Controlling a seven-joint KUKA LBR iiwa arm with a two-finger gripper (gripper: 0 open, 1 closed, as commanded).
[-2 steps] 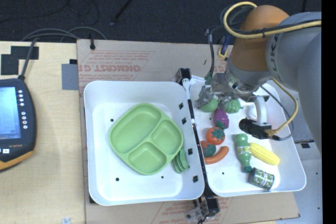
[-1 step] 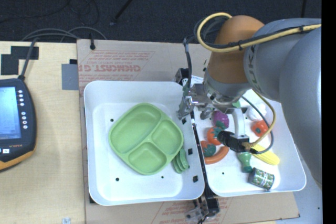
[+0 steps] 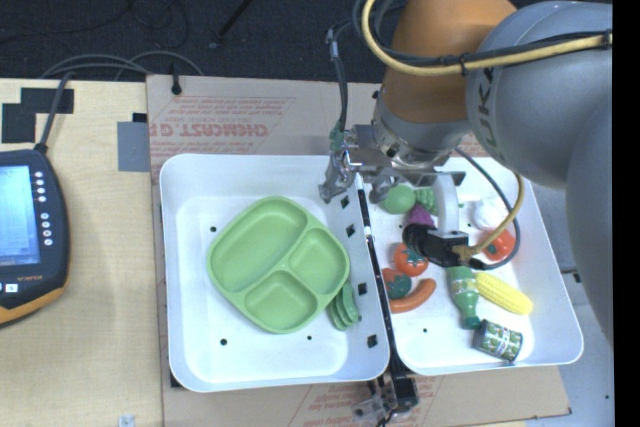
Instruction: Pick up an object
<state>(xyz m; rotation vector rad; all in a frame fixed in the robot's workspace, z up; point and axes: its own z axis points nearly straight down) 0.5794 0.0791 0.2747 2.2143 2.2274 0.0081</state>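
Glossy plastic green plate (image 3: 278, 263), smooth white bins (image 3: 190, 315), possibly cardboard underlay (image 3: 240, 120)

White bins: two, side by side — left bin (image 3: 190, 215), right bin (image 3: 560, 335).
Green divided plates: one (image 3: 275, 263), three compartments, in the left bin.
Small green pieces by the plate's right edge: a stack (image 3: 345, 307), number unclear.
Corn cobs: one (image 3: 503, 294), right bin.
Cans: one (image 3: 497, 340), near right corner.
Sausages: one (image 3: 412, 296), right bin.
Red tomato-like items: two (image 3: 409, 261), (image 3: 500, 243).
Other toy foods under the arm: crowded, uncountable.
Handheld pendants: one (image 3: 25, 233), far left.
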